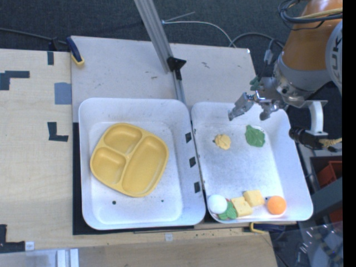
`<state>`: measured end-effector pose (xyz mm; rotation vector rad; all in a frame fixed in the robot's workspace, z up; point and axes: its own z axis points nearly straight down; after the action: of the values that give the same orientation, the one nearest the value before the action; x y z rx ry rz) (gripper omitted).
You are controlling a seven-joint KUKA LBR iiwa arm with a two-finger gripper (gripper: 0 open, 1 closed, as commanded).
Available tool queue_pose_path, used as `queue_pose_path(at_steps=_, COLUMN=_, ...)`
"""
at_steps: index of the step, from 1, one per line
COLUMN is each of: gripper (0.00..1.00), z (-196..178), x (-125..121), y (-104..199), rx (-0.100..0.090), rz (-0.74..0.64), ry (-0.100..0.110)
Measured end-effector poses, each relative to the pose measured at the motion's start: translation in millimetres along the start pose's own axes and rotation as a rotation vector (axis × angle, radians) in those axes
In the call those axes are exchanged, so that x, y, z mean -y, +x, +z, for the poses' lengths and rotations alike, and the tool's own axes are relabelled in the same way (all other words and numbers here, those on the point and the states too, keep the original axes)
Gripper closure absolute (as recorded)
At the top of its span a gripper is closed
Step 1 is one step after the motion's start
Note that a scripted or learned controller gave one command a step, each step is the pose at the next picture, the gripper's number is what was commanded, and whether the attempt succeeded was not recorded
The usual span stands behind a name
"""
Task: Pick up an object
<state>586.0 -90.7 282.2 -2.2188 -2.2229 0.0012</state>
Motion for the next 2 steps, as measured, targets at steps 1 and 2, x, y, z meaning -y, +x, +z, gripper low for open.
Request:
queue_pose_path(at_steps=1, gripper=0.0, z=83.5, x=-35.3, y=-35.7, rx=0.002, rz=0.004, ry=0.007)
queue_pose_path(at_steps=2, gripper=0.0, z=33.7, x=-8.2, y=-56.2, rx=0.002, rz=0.003, ry=-0.003)
